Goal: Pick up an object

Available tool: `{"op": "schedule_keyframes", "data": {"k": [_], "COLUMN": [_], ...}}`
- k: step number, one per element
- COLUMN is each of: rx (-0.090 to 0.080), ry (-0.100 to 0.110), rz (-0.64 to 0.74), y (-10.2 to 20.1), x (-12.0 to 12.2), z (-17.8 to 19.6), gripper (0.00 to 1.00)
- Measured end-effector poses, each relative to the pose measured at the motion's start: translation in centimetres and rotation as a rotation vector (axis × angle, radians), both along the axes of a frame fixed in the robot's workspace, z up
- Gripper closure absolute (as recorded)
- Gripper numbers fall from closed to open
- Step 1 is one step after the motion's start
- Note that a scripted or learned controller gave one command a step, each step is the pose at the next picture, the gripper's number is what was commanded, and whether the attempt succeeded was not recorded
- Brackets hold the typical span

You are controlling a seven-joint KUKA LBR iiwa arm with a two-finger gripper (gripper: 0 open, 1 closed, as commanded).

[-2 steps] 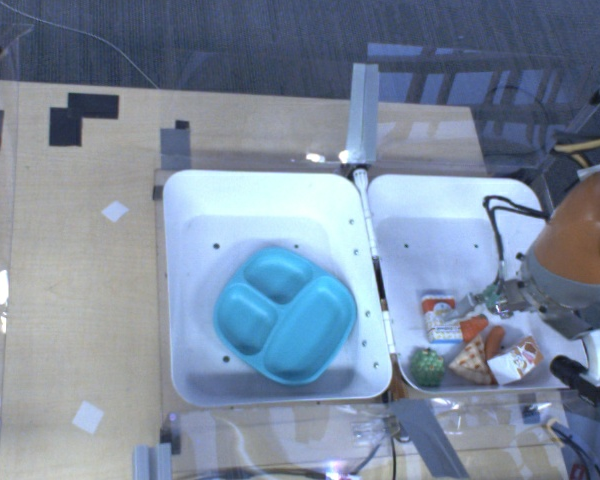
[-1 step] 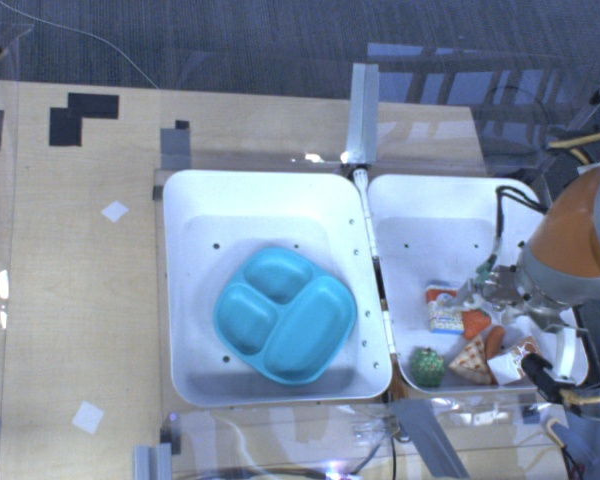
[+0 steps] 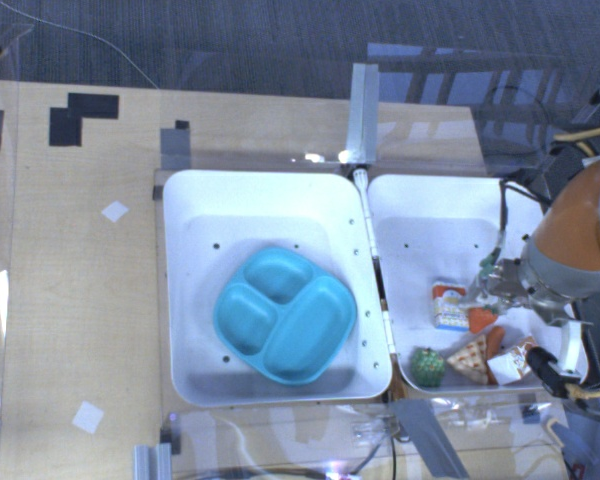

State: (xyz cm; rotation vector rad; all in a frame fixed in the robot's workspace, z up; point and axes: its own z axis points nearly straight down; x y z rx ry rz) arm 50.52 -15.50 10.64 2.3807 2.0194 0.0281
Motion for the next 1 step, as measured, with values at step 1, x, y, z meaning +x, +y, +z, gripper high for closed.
{"op": "schedule_keyframes", "data": {"k": [1], "rx": [0.002], "ry": [0.023], "rz": [0.008], "y": [3.64], "x": [3.38], "z": [9.35], "gripper": [1.0]}}
